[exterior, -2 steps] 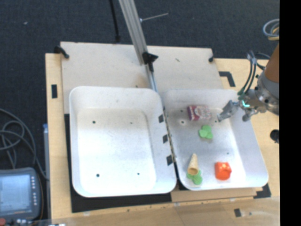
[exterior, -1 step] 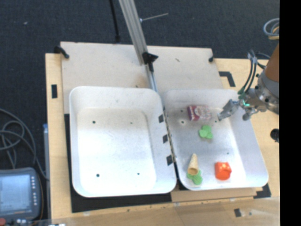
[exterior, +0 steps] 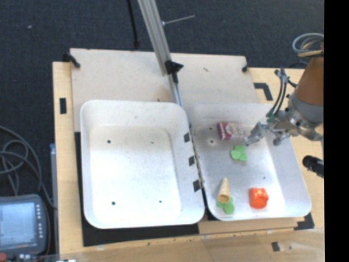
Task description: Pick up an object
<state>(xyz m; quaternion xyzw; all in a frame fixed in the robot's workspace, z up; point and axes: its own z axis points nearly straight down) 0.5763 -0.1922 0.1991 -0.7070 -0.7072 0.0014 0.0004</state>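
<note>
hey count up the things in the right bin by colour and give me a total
Pink: 1, a packet
Green: 2, a piece mid-bin and a smaller bit by the cone
Tan: 1, a cone
Orange: 1, a block
Total: 5

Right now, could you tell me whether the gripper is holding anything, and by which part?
Nothing is visibly held. The gripper hangs over the right bin, between the pink packet and the green piece.

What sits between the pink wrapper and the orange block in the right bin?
A small green piece lies between the pink wrapper and the orange block, seen in the camera view.
</note>
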